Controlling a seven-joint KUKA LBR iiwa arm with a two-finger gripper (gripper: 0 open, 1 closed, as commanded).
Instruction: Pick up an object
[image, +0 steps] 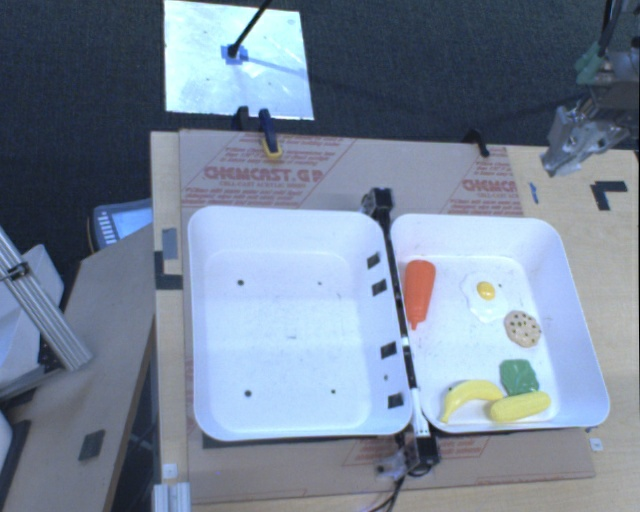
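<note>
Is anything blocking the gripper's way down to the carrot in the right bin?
Nothing visible. The gripper sits above the bench beyond the right bin's far corner, and the carrot lies uncovered, apart from the other items.

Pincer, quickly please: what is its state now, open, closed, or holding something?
Pincer: cannot be told; it hangs above the bench beyond the right bin, with nothing seen in it.

A shiny metal sheet (238, 58) lies on the dark floor past the bench's far edge. A yellow clamp (270, 143) grips that far edge, and a slanted aluminium rail (38, 305) leans off the left side.
</note>
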